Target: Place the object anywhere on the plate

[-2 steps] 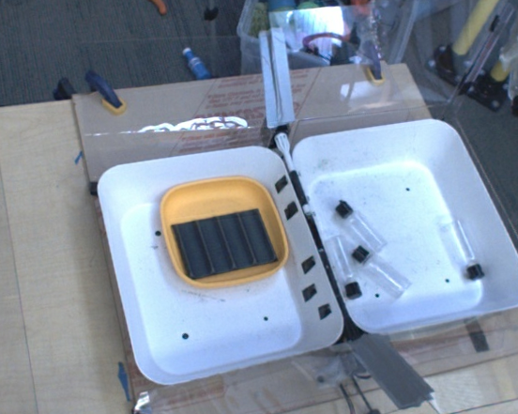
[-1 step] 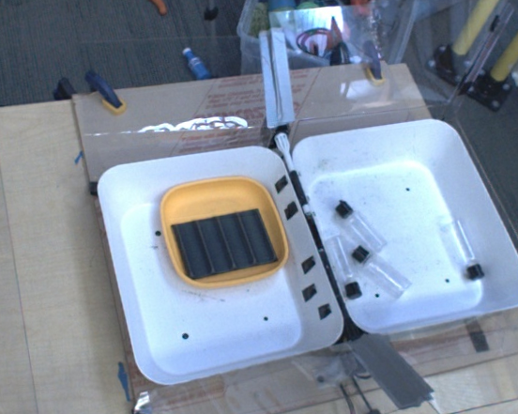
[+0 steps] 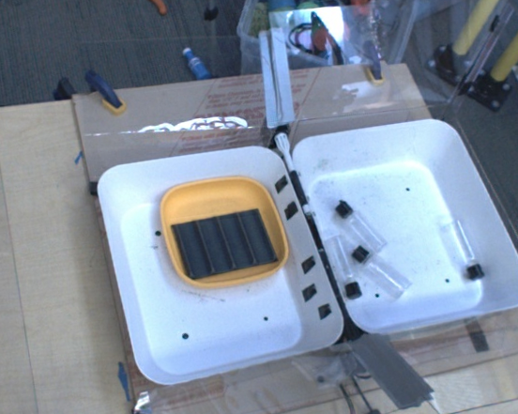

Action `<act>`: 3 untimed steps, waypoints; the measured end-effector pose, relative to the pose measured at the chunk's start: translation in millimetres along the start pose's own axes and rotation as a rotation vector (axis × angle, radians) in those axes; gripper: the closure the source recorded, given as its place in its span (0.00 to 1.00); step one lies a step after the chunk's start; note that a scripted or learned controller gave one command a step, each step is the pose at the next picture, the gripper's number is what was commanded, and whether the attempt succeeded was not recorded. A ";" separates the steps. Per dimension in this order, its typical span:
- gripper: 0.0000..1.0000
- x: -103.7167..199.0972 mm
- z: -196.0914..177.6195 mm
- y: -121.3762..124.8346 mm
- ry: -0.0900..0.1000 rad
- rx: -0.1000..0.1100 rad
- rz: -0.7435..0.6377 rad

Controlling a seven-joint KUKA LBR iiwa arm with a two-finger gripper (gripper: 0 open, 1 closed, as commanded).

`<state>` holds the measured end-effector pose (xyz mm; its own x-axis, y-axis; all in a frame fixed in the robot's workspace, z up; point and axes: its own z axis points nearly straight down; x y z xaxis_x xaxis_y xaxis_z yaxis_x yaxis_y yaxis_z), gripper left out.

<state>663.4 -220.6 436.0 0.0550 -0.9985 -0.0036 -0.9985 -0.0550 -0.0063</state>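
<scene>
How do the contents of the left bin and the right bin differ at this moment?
The left bin holds a yellow plate with a dark ribbed block lying on it; the right bin holds several clear tubes with black caps. The left bin's contents are stacked and near its centre, while the right bin's tubes lie scattered, one off near the right wall. Both bins are shallow, white and speckled.

Your overhead view: yellow plate (image 3: 220, 200) sits in left bin (image 3: 152, 329), dark ridged block (image 3: 225, 244) lying flat on it. Right bin (image 3: 488, 218) holds three clear vials with black caps (image 3: 365, 254), scattered; one vial (image 3: 459, 247) lies apart near right wall
</scene>
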 end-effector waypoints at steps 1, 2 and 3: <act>1.00 -4.4 0.3 4.2 -0.002 -0.005 -0.294; 1.00 -9.8 1.0 -5.3 -0.001 -0.002 -0.654; 1.00 -6.2 0.9 -5.1 0.000 -0.002 -0.798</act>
<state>668.1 -214.2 435.1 0.7530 -0.6580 0.0014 -0.6580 -0.7530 -0.0054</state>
